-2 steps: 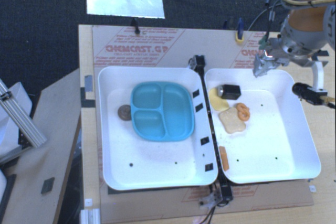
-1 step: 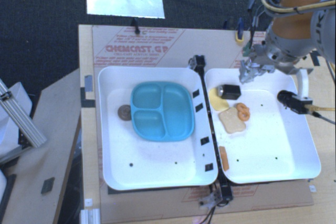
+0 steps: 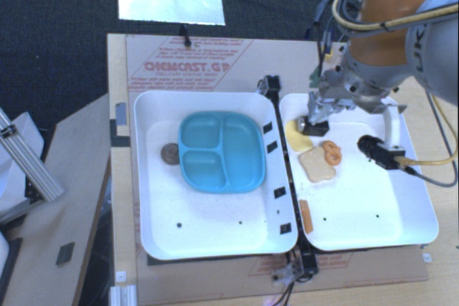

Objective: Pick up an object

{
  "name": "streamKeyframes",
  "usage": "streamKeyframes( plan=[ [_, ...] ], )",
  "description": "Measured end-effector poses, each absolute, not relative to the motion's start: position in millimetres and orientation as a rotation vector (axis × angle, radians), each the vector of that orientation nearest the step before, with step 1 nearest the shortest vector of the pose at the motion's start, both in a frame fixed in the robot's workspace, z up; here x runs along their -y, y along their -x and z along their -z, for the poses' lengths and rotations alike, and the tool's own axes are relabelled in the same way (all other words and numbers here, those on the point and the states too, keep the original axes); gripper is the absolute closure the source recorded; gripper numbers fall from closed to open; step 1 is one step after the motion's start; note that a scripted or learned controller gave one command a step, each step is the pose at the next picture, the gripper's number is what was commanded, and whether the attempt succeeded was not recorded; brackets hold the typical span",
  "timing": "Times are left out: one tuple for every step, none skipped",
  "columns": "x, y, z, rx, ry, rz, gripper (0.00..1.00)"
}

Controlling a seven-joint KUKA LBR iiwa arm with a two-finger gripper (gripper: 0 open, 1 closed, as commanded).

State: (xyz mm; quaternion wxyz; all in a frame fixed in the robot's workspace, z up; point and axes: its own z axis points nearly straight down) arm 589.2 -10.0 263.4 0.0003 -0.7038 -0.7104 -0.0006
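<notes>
Where jaws descend, yellow piece lies half-hidden.

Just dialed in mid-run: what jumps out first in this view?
The blue divided plate fills the middle of the left bin, with a small brown disc at its left edge. In the right bin, the gripper sits low over a yellow piece, beside a toast slice and an orange ring.

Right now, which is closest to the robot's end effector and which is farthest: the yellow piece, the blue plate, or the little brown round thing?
From the end effector, in the camera view:
1. Yellow piece, right beside it in the right bin.
2. Blue plate, middle of the left bin.
3. Brown round thing, past the plate's far left edge.
</notes>
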Motion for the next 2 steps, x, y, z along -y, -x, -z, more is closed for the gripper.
streamKeyframes(
  plan=[
    [-38.0,-571.4,-257.7,2.230,2.211,0.000,1.00],
    [-83.9,-541.5,-236.5,2.228,2.212,-0.001,1.00]
  ],
)
